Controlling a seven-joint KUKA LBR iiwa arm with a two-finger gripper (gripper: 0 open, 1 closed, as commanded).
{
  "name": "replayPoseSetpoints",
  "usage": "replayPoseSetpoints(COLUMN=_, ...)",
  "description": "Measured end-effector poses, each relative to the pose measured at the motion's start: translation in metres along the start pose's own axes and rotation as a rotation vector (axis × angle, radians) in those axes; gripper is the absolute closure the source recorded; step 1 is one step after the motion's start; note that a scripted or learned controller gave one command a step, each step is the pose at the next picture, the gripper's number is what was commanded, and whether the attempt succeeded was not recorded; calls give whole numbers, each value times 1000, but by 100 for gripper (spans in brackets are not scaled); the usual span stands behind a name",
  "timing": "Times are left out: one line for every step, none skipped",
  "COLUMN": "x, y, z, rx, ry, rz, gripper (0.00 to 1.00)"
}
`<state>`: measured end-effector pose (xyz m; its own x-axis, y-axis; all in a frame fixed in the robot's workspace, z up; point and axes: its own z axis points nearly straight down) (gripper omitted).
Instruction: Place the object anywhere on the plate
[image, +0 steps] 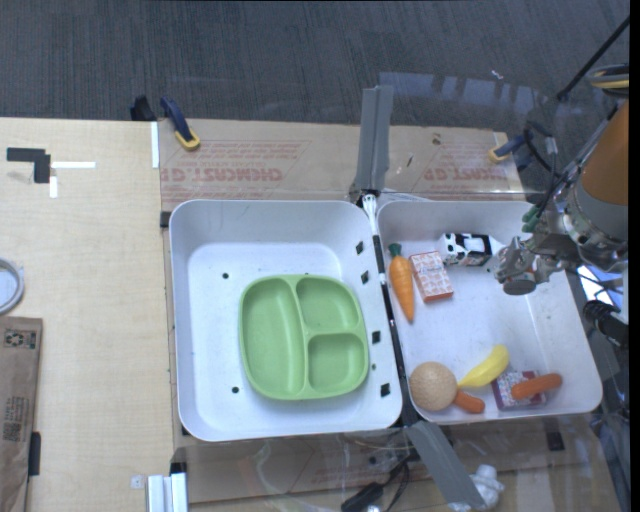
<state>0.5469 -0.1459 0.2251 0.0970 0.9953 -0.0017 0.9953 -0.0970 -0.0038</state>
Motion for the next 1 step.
replayPoseSetpoints(x=78, y=-14, z=-3, rx=0, ry=1, rz=-175, gripper=100)
